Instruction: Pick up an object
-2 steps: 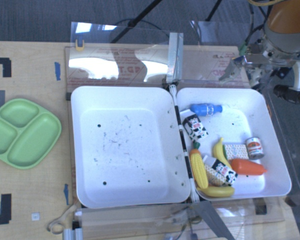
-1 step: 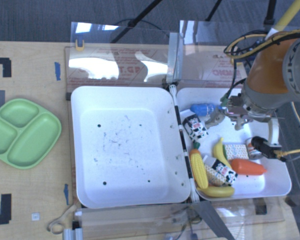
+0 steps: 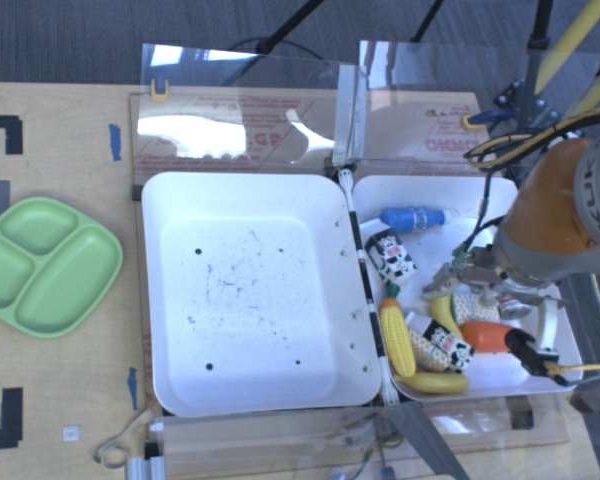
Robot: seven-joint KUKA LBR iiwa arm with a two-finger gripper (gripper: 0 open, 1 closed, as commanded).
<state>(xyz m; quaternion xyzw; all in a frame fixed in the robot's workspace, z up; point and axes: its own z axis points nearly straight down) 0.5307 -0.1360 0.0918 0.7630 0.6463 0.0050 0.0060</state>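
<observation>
Camera view: 2 shallow white bins sit side by side on the wooden table, sharing a middle edge. The left bin has a wide bare floor with only faint blue scribbles and a few dark dots. The right bin is crowded, and free floor there shows mainly along its far wall and near corner. Clear plastic panels stand behind both bins.

The arm's grey wrist and orange band hang over the right side of the right bin, with the gripper low among the toys. Whether it is open or shut cannot be told, and nothing is clearly seen between its tips.

The objects lie in the right bin. A blue bottle lies on its side near the far wall, apart from the rest. A black-and-white cow-patterned toy lies just beside the middle edge. A yellow corn cob runs along that edge toward the near side, and a banana lies along the near rim. A second cow-patterned piece lies between corn and an orange carrot-like toy, which sits just below the gripper.

A green 3-compartment plate rests on the table, well left of the bins.
</observation>
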